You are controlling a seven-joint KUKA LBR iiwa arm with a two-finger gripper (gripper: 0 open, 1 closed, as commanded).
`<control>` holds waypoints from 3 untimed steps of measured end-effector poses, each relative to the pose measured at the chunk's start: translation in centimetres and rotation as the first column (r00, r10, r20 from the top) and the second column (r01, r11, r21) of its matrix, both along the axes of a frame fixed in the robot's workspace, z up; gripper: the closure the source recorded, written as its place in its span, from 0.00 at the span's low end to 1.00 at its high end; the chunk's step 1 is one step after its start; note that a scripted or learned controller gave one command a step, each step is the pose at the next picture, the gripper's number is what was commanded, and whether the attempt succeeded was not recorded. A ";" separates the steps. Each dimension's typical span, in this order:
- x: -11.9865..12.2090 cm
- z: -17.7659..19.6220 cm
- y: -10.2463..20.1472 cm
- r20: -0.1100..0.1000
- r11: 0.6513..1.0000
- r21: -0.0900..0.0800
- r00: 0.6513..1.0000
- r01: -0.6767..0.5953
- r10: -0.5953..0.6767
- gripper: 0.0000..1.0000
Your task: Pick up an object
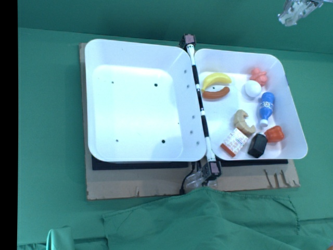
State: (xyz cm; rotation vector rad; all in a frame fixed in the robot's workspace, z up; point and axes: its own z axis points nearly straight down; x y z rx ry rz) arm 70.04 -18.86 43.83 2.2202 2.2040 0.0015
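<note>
My gripper (289, 15) hangs at the top right of the camera view, above and behind the right bin (294, 113), with nothing between its fingers. In that bin lie a yellow banana (216, 78), a brown sausage (216, 93), a white ball (253, 88), an orange-red toy (258, 76), a blue and white bottle (266, 107), a tan croissant-like piece (242, 122), an orange and white carton (234, 142), a black block (257, 145) and a red pepper-like piece (274, 134).
The left bin (104, 56) sits beside the right one, split from it by a black and white bar (200, 103). Both rest on a cardboard sheet (135, 189). Folded green cloth (208, 217) lies at the front.
</note>
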 end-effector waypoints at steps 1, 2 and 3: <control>0.0 0.0 0.0 -0.001 1.000 0.000 1.000 0.000 0.000 0.00; 0.0 -0.7 0.2 -0.008 1.000 0.005 1.000 -0.003 0.003 0.00; 0.0 -1.8 0.2 -0.009 1.000 0.006 1.000 -0.004 0.004 0.00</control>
